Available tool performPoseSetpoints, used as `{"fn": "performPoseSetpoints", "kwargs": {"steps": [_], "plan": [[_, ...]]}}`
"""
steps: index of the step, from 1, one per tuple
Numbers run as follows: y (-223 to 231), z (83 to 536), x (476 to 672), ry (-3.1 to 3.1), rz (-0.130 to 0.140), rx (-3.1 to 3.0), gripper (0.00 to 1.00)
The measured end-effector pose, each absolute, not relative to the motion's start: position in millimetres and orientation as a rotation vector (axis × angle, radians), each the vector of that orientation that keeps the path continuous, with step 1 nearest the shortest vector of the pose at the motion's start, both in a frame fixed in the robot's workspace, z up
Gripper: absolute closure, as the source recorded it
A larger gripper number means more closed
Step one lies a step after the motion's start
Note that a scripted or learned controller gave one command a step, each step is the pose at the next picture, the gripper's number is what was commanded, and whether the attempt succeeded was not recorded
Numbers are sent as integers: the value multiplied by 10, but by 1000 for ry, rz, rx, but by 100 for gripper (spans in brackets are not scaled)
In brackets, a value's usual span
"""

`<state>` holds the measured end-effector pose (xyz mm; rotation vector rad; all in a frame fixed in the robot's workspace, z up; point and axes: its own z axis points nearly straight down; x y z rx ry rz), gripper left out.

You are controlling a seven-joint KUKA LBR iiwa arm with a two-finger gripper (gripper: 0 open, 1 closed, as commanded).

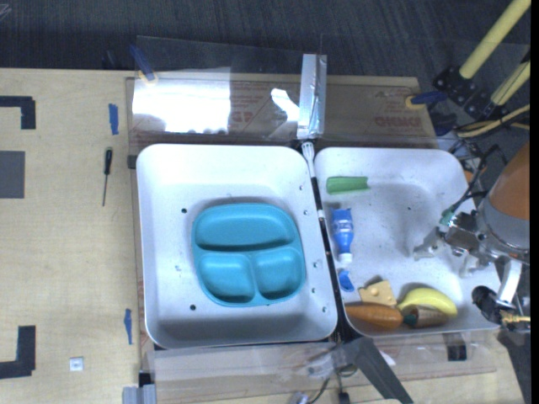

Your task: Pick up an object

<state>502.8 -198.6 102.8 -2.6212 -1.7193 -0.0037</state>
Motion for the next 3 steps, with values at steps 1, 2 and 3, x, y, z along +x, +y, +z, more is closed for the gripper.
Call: {"fn": "performPoseSetpoints", "kwargs": {"steps": [1,2,3], "plan": [[-2015,888,4828,-2169,-13,-2269,0],[-2074,1525,5257,-2339,-4,-2105,0],[-2073,1505,5244,-2336,-1,-2103,0]]}}
